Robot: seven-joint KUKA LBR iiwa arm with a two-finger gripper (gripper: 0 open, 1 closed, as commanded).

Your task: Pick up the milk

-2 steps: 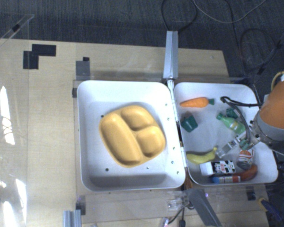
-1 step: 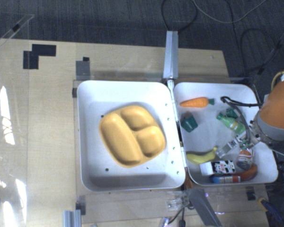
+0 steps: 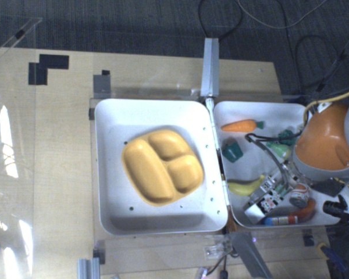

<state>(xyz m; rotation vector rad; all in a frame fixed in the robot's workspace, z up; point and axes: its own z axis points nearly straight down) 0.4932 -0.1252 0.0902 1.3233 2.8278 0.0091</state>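
Note:
The milk looks like a small white carton [image 3: 262, 204] with a printed face, lying near the front of the right bin [image 3: 239, 167]. My gripper [image 3: 274, 186] reaches in from the right, below the orange band of the arm [image 3: 324, 139]. It hangs directly over the carton's upper right end. The wrist and cables hide where the gripper meets the carton, so I cannot tell whether they touch.
In the right bin lie a carrot [image 3: 238, 125], a dark green block [image 3: 232, 150], a banana [image 3: 247, 186], a small round can [image 3: 298, 198] and a red and blue tube [image 3: 286, 218]. A large yellow loaf-shaped lump [image 3: 161, 166] sits in the left bin [image 3: 110, 156].

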